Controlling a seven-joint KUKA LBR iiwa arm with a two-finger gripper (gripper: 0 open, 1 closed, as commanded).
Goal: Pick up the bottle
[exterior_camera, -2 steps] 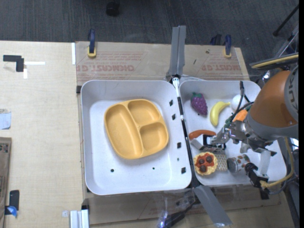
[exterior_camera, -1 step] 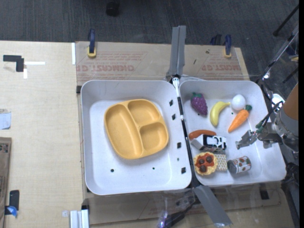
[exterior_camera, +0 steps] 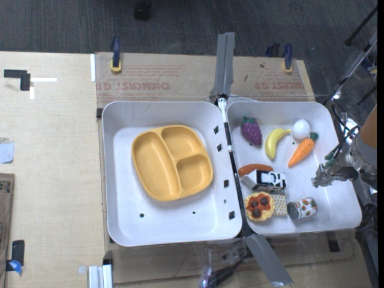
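Counting: one bottle (exterior_camera: 270,179) | one divided plate (exterior_camera: 172,161) | two bins (exterior_camera: 117,179) | pincer (exterior_camera: 324,176) grip cannot tell

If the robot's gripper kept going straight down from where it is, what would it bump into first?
Probably just the white floor of the right bin. The gripper hangs over a bare patch, with the can a little to one side, though depth is hard to judge.
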